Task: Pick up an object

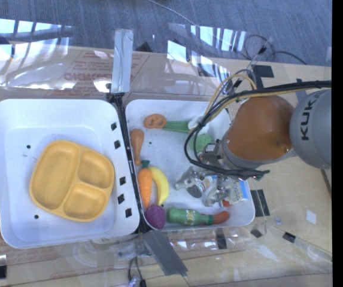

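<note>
Arm [261, 130] leans in over the right bin [177, 109]; left bin [9, 124] carries a yellow tray [70, 180]. Gripper [210, 187] hangs low by the near edge, grip unreadable. Bottle [189, 216] along that edge, banana [160, 184] and carrot [145, 184] by the left edge.
</note>
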Controlling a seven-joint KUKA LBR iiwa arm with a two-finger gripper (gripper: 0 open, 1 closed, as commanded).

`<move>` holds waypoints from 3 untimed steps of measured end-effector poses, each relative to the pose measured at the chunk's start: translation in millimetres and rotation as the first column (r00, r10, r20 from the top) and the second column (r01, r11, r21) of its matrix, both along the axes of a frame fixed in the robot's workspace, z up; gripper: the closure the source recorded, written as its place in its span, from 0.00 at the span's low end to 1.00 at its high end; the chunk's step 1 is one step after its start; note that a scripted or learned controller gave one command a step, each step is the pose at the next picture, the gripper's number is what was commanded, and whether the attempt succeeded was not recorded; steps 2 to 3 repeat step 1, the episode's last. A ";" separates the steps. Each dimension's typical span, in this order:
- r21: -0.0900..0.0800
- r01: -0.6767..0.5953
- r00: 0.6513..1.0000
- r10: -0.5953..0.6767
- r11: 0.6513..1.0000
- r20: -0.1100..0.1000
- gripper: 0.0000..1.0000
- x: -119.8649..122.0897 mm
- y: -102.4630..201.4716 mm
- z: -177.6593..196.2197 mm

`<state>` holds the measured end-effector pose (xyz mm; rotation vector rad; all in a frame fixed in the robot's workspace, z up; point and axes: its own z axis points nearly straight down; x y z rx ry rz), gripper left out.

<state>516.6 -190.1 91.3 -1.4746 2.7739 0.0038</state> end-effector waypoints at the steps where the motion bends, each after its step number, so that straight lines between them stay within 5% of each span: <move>1: 0.000 0.000 1.000 0.000 1.000 0.000 0.00 0.0 0.0 0.0; 3: 0.000 0.000 1.000 0.000 1.000 0.000 0.00 0.0 0.0 0.0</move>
